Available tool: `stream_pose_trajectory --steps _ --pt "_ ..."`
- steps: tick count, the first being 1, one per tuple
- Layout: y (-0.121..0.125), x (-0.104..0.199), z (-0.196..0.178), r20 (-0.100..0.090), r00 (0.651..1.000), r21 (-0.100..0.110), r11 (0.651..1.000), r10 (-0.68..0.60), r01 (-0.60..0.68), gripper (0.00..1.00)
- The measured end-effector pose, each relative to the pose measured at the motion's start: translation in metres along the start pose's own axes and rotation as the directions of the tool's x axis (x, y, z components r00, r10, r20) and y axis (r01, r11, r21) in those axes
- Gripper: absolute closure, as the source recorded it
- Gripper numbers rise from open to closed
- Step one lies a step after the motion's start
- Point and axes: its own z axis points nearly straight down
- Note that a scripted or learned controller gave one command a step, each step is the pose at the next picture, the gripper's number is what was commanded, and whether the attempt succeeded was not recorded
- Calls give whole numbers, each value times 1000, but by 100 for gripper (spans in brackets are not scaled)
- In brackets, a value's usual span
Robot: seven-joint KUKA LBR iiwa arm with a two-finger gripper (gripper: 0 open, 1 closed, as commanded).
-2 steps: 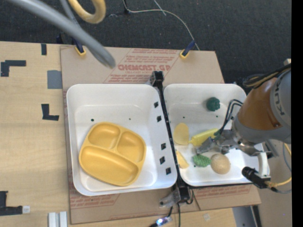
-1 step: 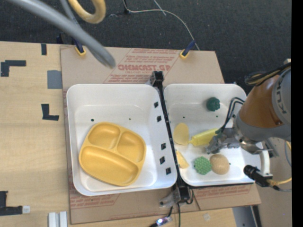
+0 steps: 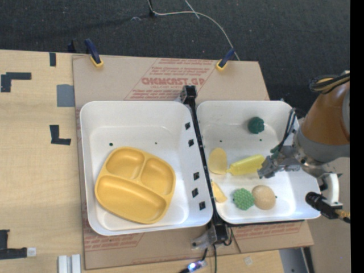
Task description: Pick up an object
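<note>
The right bin [image 3: 284, 110] holds several small items. A dark green ball [image 3: 256, 124] lies at the back, and a pale yellow oval piece [image 3: 218, 160] sits by the divider. A yellow elongated piece [image 3: 244, 165] lies in the middle. Toward the front are a bumpy green ball [image 3: 243, 198], a beige round piece [image 3: 264, 197] and a small yellow wedge [image 3: 218, 192]. My gripper [image 3: 268, 167] is low in this bin, right at the right end of the yellow elongated piece. I cannot see whether it grips that piece.
The left bin [image 3: 91, 118] holds a yellow divided plate [image 3: 135, 184]. A black divider strip [image 3: 196, 152] runs between the bins. The grey arm with its orange band [image 3: 327, 124] comes in over the right bin's right wall.
</note>
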Motion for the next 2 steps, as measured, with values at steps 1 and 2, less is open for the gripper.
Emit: stream_pose_trajectory --steps 1,2 --pt "-3 4 -41 0 1000 0 1000 -2 2 100" --pt "-1 4 -91 1 1000 -2 1000 -2 2 100"
